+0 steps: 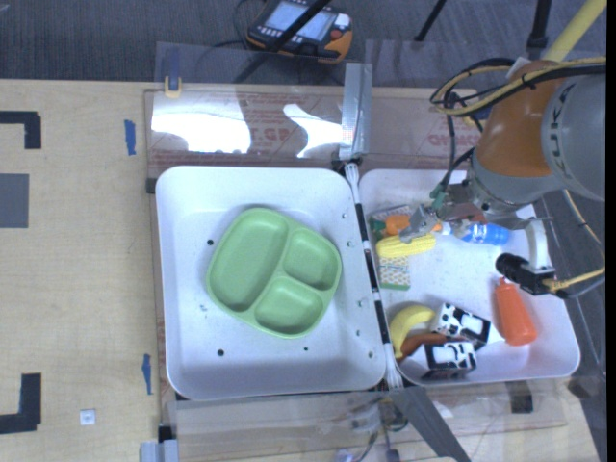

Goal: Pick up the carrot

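Note:
The carrot [393, 225], a small orange piece with a green top, lies at the upper left of the right bin [558, 354], close to the divider between the bins. My gripper [424, 221] reaches in from the right and is low over the bin, just to the right of the carrot and above a yellow corn cob [405, 247]. Its tip looks close to or touching the carrot; the view does not show which. The grey arm with its orange band [515, 142] hangs over the bin's upper right corner.
The right bin also holds a blue bottle [487, 231], a long orange bottle-like thing [517, 314], a banana [412, 320], a black-and-white toy [454, 341] and a greenish pad [395, 273]. A green divided plate [275, 269] sits in the left bin [183, 200].

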`<action>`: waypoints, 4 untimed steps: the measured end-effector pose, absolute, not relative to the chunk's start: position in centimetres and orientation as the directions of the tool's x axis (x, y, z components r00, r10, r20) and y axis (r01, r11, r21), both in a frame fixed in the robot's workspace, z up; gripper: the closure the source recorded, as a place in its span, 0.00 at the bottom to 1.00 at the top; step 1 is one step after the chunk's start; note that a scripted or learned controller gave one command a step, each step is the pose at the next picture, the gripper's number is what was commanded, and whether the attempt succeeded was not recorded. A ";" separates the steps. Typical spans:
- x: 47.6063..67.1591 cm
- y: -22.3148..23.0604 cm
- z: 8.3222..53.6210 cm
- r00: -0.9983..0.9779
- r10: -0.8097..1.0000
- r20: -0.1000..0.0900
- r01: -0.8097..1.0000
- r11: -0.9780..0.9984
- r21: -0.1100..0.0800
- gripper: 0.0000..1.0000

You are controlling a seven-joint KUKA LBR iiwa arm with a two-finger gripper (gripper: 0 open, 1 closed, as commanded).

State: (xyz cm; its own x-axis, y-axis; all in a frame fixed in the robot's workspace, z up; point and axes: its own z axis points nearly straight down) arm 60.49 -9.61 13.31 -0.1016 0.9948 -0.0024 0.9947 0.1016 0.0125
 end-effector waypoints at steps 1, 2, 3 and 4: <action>64.9 -16.2 18.1 -0.272 0.962 -0.002 0.962 0.272 0.000 0.00; 63.7 -12.6 15.4 -0.365 0.931 0.002 0.931 0.365 -0.004 0.00; 63.6 -11.3 9.7 -0.432 0.902 -0.003 0.902 0.432 0.001 0.00; 66.8 -12.3 16.5 -0.497 0.868 -0.001 0.868 0.497 0.000 0.00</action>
State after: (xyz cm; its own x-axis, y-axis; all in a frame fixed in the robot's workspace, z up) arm 66.78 -12.29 16.50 -0.4965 0.8680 -0.0009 0.8680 0.4965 -0.0001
